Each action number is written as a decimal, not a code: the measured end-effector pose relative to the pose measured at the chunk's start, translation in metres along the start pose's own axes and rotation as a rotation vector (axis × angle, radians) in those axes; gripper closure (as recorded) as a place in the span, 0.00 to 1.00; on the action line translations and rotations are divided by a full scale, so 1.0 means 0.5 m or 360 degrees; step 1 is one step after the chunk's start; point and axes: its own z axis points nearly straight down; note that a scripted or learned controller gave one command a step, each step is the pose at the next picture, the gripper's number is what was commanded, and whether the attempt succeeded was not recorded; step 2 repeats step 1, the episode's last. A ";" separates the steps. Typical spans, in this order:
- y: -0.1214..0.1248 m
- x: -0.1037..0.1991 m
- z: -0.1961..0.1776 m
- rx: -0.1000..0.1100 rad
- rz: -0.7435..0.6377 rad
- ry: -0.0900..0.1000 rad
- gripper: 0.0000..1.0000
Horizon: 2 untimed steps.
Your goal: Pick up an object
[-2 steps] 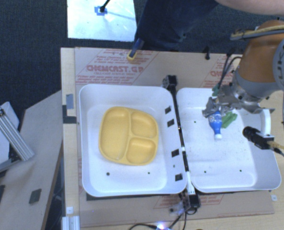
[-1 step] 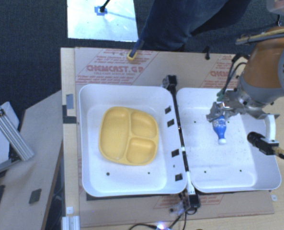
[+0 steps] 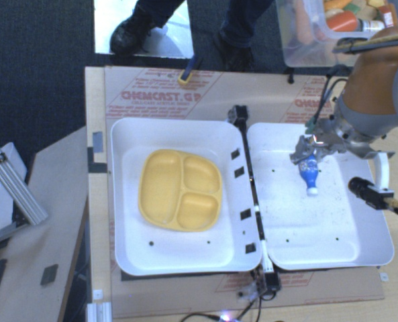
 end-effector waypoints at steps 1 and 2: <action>0.009 0.020 0.015 0.0002 -0.0001 -0.0001 1.00; 0.009 0.020 0.015 0.0002 -0.0001 -0.0001 1.00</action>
